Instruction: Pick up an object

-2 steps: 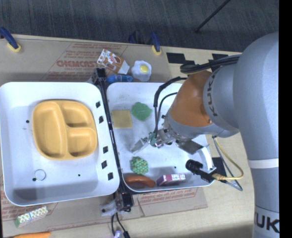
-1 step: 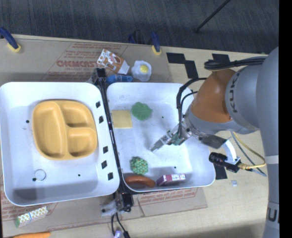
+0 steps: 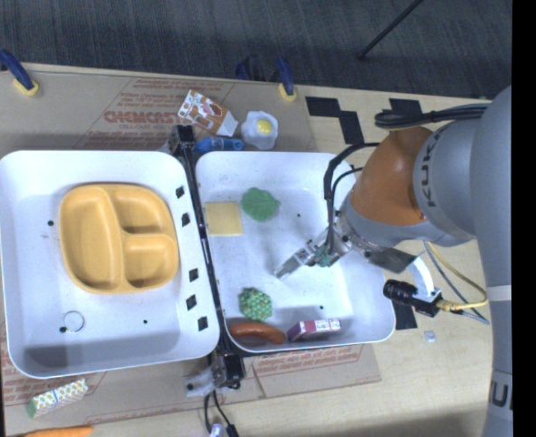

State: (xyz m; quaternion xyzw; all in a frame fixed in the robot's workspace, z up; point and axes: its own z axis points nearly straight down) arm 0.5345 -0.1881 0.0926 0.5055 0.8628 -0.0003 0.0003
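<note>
Hand (image 3: 290,264) low over bare floor of the right bin (image 3: 368,330), grip unclear, nothing visibly held, likely seeking the green lump (image 3: 256,303).

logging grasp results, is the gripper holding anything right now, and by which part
Nothing is held: the gripper hangs over bare floor of the right bin, with no object between its fingers.

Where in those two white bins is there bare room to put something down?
Free: the left bin floor around the yellow tray, and the right bin middle between cheese slice and pincer. Crowded: its near edge, with green toy, sausage and small box.
</note>
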